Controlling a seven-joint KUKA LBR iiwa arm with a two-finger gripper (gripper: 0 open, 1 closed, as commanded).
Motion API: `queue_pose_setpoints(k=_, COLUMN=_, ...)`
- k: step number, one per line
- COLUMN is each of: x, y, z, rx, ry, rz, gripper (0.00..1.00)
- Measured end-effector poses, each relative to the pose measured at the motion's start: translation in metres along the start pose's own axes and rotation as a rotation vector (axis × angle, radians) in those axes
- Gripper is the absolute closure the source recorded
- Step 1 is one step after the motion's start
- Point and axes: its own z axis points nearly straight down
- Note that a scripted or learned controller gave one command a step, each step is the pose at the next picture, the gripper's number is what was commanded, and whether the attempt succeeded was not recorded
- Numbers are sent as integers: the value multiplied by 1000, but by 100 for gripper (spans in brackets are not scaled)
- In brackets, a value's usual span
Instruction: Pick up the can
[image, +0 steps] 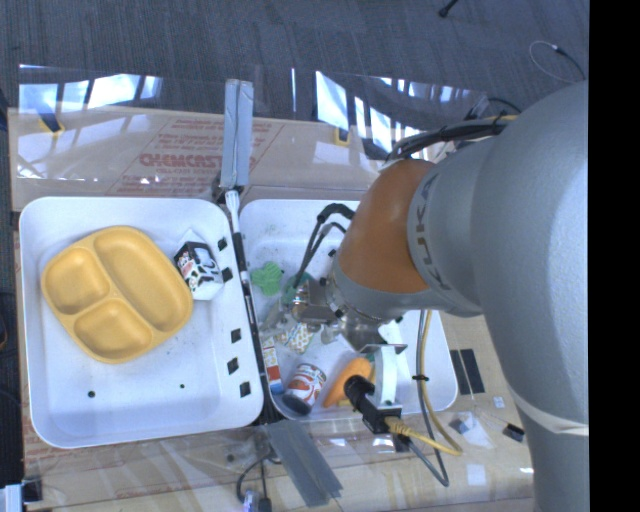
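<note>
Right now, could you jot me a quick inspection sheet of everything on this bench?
Surface: two white bins, left bin and right bin.
Job's things: can lying at the right bin's near edge.
Clutter: yellow divided plate and patterned carton in left bin; green piece and orange item in right bin.
Gripper: gripper low over the right bin, apart from the can.
Cables: yellow cable at front.
Surroundings: cardboard behind.

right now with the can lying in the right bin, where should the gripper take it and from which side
Grip the can across its round body, coming straight down from above. It seems to lie on its side near the bin's front-left corner, with an orange object close on its right, so fingers likely fit best front and back.
</note>
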Motion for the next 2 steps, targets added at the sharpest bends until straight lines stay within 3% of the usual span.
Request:
queue_pose_setpoints(k=1, x=0, y=0, z=0, rx=0, ry=0, rz=0, gripper=0)
queue_pose_setpoints(k=2, x=-115, y=21, z=101, rx=1, ry=-1, rz=-197, gripper=0)
